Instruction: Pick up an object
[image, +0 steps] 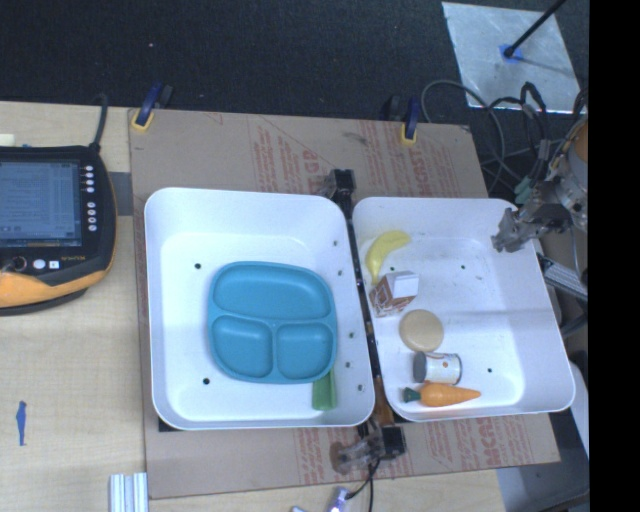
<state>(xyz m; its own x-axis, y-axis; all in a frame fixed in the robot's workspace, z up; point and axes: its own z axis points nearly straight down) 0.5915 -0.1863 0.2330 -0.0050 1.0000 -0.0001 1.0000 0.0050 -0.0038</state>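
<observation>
A: Where was the pincer (508, 236)?

B: At the far right rim of the right bin (520, 330), near its upper corner, with the arm (560, 190) coming in from the right. How far it was open I could not tell; it looked small and dark against the white. Nothing showed between its tips.

A: And the things to pick?

B: All on the left side of the right bin, well apart from the pincer. A yellow banana (385, 250) lay nearest the top, close to the dividing wall. Just below it sat a small brown-and-white carton (394, 293), then a round tan disc (421, 330). Below that, a small can (440, 368) lay on its side, and an orange carrot (448, 396) rested along the bottom edge, touching or nearly touching the can.

A: The left bin (180, 300)?

B: It held a blue divided plate (272, 322) and a green piece (323, 393) at its lower right corner. A tablet-like pendant (50, 225) sat on the tabletop (70, 400) to the left.
</observation>
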